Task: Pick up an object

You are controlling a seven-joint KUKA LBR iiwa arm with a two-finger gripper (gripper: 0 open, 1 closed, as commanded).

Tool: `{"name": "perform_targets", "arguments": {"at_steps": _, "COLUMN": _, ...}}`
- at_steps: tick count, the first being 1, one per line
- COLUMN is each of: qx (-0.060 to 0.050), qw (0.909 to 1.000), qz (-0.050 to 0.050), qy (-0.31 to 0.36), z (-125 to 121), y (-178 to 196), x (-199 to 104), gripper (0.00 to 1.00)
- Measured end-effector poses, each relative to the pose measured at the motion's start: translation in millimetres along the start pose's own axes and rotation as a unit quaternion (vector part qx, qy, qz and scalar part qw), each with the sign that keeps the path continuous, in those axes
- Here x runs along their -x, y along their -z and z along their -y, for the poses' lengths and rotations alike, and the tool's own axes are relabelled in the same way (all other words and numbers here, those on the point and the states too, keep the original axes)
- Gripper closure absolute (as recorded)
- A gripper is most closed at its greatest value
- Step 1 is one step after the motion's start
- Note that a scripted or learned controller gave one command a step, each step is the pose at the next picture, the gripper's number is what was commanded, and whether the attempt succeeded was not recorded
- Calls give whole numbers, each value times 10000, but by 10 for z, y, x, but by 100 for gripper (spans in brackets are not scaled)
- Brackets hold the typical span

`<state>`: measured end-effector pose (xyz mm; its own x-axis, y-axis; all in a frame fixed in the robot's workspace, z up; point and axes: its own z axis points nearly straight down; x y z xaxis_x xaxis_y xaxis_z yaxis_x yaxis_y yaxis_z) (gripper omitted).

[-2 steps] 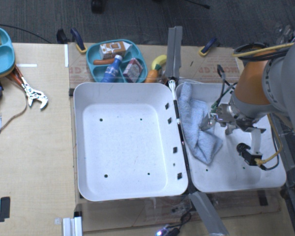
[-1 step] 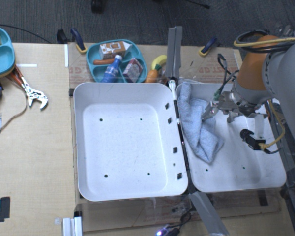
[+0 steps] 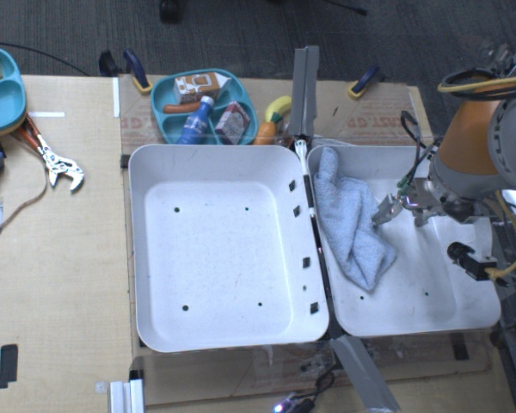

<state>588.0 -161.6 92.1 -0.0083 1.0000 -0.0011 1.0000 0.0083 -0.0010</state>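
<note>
A crumpled blue-grey cloth (image 3: 351,226) lies in the left part of the right bin (image 3: 430,312), running along its left wall. My gripper (image 3: 401,215) hangs over the same bin just right of the cloth's upper half. Its fingers are spread open and nothing is between them. The arm with its orange band (image 3: 469,140) comes in from the right edge. The left bin (image 3: 155,317) sits beside it.
Behind the bins stands a teal tray (image 3: 165,101) holding a blue bottle and small packets, with a banana (image 3: 278,108) next to it. A wrench (image 3: 58,169) and a teal dish (image 3: 0,93) lie on the bench at far left. Clamps grip the back edge.
</note>
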Motion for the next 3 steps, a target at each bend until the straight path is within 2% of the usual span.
{"name": "perform_targets", "arguments": {"at_steps": 1, "qx": 12, "qw": 9998, "qz": 3, "qy": -190, "z": -65, "y": 389, "x": 552, "gripper": 0}}
{"name": "perform_targets", "arguments": {"at_steps": 2, "qx": -14, "qw": 9995, "qz": -12, "qy": 303, "z": 927, "y": -16, "x": -167, "gripper": 0}}
{"name": "perform_targets", "arguments": {"at_steps": 3, "qx": 1, "qw": 9998, "qz": -1, "qy": -177, "z": 512, "y": 171, "x": 269, "gripper": 0}}
